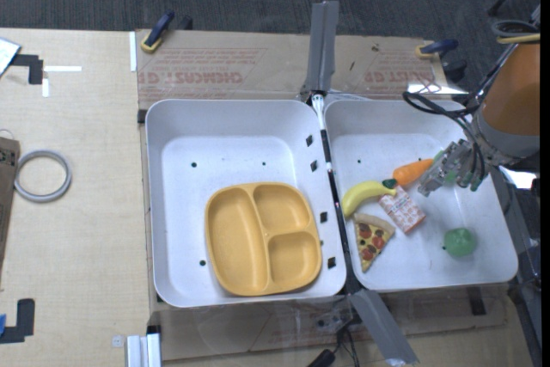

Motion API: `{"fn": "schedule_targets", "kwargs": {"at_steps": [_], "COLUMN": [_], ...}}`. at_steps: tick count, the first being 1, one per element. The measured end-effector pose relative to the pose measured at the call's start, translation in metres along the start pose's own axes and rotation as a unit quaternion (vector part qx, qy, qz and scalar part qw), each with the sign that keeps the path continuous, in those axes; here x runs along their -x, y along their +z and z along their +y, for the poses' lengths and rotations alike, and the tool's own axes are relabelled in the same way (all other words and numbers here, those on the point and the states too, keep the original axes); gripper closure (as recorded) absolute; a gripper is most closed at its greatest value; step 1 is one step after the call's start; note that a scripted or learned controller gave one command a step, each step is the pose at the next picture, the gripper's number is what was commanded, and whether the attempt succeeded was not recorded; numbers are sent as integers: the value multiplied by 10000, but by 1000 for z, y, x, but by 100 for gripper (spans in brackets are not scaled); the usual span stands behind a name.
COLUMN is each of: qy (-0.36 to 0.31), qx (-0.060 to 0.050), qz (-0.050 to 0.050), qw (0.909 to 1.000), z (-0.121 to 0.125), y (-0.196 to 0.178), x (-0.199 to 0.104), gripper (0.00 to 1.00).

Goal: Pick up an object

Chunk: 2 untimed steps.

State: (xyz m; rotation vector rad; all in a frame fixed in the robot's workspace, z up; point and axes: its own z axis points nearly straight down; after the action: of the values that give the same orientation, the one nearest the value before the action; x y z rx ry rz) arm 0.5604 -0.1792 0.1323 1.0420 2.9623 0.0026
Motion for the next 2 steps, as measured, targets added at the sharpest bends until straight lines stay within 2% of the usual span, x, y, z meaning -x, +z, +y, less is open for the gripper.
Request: {"fn": "schedule_targets", "kwargs": {"at_steps": [1, 2], "qy": [-3, -995], "qx": [-1, -1], "qz": [2, -13], "qw": [10000, 9950], "z": [0, 35], "y": [0, -9], "x": [0, 53], "gripper": [0, 0]}}
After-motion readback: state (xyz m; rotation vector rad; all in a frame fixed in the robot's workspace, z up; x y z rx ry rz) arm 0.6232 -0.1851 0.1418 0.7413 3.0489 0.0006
